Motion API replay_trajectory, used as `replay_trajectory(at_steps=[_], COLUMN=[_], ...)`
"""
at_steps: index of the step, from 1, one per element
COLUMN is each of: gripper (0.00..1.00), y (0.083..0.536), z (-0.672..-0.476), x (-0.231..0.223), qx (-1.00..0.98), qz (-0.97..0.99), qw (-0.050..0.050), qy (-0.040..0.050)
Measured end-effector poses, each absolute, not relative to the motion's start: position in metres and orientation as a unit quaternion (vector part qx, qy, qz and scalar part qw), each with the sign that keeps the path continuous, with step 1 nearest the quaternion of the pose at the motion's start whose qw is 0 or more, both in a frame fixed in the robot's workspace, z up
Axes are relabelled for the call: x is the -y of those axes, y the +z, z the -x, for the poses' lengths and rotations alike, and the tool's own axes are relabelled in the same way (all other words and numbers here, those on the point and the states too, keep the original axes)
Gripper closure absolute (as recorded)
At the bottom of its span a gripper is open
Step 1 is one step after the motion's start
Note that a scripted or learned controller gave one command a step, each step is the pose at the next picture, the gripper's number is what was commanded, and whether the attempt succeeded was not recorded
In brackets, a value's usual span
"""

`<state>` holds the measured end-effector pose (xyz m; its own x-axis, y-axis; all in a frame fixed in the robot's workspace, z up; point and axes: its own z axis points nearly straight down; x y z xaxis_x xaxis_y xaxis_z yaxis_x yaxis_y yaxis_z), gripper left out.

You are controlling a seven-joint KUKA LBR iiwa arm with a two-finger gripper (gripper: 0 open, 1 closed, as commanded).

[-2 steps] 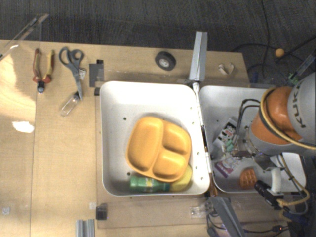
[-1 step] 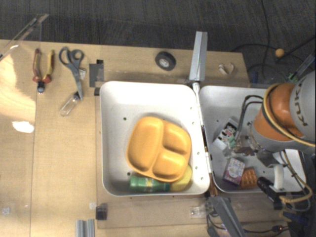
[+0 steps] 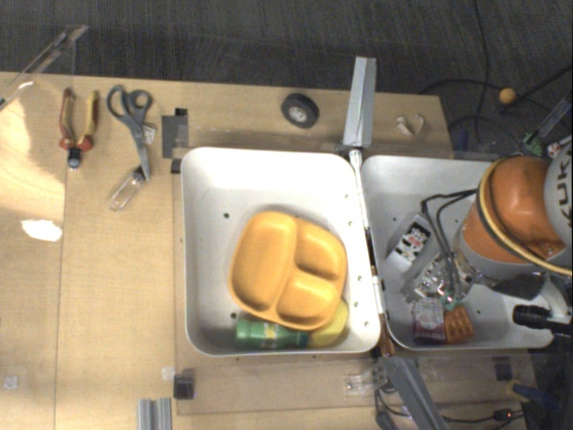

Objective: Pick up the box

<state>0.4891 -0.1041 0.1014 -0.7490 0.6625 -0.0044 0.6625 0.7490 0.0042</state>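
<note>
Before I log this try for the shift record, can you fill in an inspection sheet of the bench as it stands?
Surface: wooden bench bearing a left bin and a right bin, side by side.
Job's things: small box with a purple front lies in the right bin's near part, beside an orange waffle-patterned item.
Clutter: yellow divided tray upside down in the left bin, lying over a green can and a yellow-green item; a small white card in the right bin.
End effector: low over the right bin, just above the box; grasp state cannot be told.
Cables: black cables looping at the wrist.
Surroundings: scissors, pliers, tape roll on the bench.
</note>
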Motion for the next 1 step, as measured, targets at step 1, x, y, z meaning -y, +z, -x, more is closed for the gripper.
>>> replay_trajectory(at_steps=[1], gripper=[1.0], y=[0.0912], z=[-0.5043], x=[0.1821], qx=[-0.929], qz=[-0.371], qw=[0.01], qy=[0.0012])
